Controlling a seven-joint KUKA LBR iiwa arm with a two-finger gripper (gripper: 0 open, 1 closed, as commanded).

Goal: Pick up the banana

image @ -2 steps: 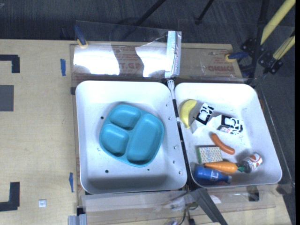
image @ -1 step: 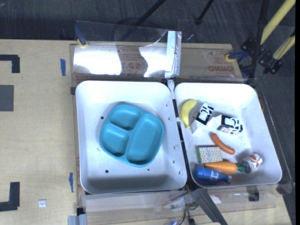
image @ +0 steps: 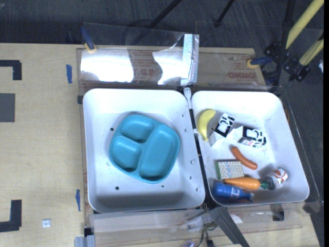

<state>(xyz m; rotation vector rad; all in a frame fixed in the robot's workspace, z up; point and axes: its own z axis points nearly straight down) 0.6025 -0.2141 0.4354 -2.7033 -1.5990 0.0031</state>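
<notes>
**Banana waiting in the right bin, approach not yet begun**

The banana (image: 206, 123) lay untouched in the right bin (image: 293, 138), tucked into its upper-left part close to the dividing wall. You could not tell the hand's state from this view, so treat the grasp as not started. Just beside the banana sat a black-and-white patterned block (image: 224, 124), with a second such block (image: 252, 136) further right. Below them lay a sausage (image: 243, 157), a carrot (image: 243, 182) and a blue bottle (image: 230, 192). The left bin (image: 97, 112) held a blue divided tray (image: 144, 147). Your next move likely called for a descent over the banana, clear of the wall and the near block.
</notes>
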